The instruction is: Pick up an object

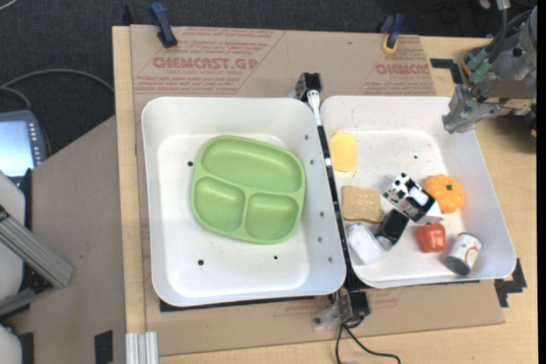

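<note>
The desk [85, 183] carries two shallow white bins side by side on a brown cardboard sheet [213, 60] printed with red lettering.

The left bin [166, 183] contains one green divided plate [248, 188] with three compartments, lying flat near the bin's centre.

The right bin [401, 119] holds all the small objects, grouped in its near half. A pale yellow rounded piece [343, 151] lies close to the dividing wall between the bins. Nearer the camera, a tan cracker-like square [361, 203] lies flat. Beside it sits a black-and-white spotted toy [406, 193], touching an orange pumpkin-shaped object [446, 193] on its right. A small black object [392, 227] rests just below the spotted toy, and a white object [364, 246] lies at the near left corner. A red block [431, 237] sits between the black object and a white-and-grey cylinder [462, 252] near the right wall.

The arm enters from the right. The claw [461, 112] hangs over the far right corner of the right bin, well apart from the object cluster. Nothing is visible between its fingers; whether they are spread or pressed together cannot be determined.

Two clamps, one blue [162, 24] and one yellow-and-blue [392, 33], grip the far edge of the cardboard sheet.
</note>
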Action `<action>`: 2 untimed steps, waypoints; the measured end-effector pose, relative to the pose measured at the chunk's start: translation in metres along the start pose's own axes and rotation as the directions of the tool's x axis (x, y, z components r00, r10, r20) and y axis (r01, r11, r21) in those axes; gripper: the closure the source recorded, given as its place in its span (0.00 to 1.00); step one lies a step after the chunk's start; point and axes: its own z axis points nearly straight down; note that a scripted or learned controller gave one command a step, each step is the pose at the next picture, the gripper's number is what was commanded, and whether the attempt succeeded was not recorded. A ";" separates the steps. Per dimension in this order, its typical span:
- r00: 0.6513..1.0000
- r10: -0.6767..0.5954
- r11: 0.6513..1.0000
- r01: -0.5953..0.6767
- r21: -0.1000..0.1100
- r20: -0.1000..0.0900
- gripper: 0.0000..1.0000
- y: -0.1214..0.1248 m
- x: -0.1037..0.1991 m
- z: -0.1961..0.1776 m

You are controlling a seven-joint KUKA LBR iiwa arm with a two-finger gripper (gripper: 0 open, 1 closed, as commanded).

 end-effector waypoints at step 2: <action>1.000 -0.001 1.000 0.001 -0.007 0.003 1.00 0.002 0.000 -0.021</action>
